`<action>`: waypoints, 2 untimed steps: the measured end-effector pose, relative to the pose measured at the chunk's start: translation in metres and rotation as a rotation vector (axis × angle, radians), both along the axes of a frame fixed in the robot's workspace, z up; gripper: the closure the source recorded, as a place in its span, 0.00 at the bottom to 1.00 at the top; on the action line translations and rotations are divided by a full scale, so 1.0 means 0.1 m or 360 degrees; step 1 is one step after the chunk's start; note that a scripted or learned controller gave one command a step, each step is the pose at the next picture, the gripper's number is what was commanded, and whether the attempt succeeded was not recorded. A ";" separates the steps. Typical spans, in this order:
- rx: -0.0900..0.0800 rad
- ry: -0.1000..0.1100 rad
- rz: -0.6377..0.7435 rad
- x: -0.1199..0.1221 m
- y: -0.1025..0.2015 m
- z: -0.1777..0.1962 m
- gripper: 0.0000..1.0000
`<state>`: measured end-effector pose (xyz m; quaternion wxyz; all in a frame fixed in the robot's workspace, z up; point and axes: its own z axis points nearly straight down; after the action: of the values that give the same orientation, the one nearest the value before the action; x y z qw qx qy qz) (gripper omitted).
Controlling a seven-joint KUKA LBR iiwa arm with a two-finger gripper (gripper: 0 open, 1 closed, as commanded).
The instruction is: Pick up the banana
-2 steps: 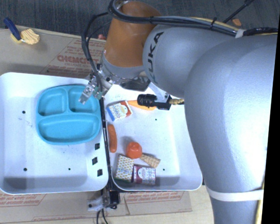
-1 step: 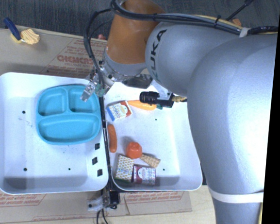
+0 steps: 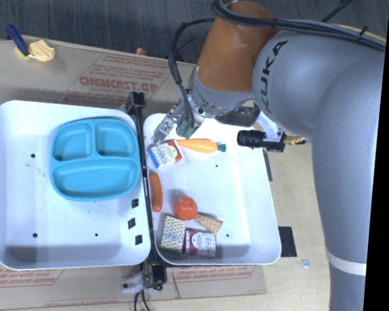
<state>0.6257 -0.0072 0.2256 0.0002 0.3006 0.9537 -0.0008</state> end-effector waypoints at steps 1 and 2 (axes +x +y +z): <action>-0.0001 -0.0009 0.0033 0.00 -0.58 2.40 1.00; 0.0003 0.0005 0.0307 -0.07 0.86 0.89 1.00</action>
<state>0.6187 0.0787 0.3146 -0.0016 0.2074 0.9782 -0.0005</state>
